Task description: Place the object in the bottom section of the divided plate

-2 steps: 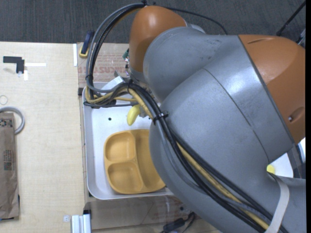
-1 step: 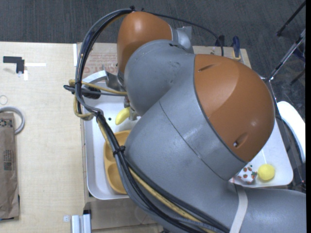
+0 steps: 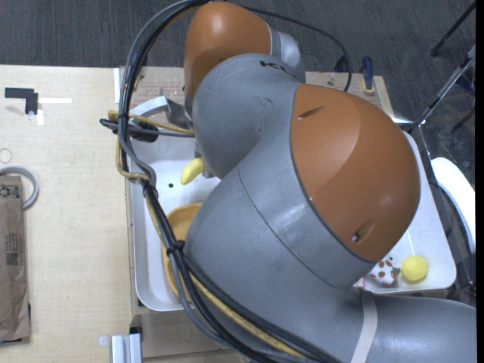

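Beneath the bulky arm [image 3: 302,203], over the left bin [image 3: 147,286], the claw is hidden, so I cannot tell whether it is apart or together. Just beside the arm's edge a yellow object [image 3: 191,171] lies on the bin floor, above the orange divided plate [image 3: 180,225], which is largely covered. Black cables [image 3: 144,180] loop past both. Farther right, 1 yellow ball [image 3: 414,268] sits in the right bin [image 3: 442,282].
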`<state>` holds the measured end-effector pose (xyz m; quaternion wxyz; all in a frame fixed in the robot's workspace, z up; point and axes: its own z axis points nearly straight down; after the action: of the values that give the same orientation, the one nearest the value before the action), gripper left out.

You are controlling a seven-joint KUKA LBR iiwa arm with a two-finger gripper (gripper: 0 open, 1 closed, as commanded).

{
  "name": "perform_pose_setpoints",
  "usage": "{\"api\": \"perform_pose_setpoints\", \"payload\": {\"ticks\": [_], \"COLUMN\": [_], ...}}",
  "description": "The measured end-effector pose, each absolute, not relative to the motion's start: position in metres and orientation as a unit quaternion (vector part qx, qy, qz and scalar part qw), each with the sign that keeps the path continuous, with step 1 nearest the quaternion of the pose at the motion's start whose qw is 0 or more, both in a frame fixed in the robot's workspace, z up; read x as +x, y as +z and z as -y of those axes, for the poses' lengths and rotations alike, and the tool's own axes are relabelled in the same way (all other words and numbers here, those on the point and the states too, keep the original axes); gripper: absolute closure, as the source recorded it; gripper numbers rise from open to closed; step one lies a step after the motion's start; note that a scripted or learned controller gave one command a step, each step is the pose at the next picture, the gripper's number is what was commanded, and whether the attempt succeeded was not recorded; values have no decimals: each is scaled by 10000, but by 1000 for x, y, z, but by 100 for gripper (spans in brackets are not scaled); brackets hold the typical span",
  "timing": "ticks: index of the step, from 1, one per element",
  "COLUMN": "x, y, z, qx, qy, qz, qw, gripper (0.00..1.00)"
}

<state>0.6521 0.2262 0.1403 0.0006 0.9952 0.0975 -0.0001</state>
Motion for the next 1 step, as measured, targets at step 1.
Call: {"api": "perform_pose_setpoints", "payload": {"ticks": [1], "x": [654], "y": [91], "z": [-228], "qx": [9950], "qy": [-10], "qz": [-998], "qw": [7], "gripper": [100]}}
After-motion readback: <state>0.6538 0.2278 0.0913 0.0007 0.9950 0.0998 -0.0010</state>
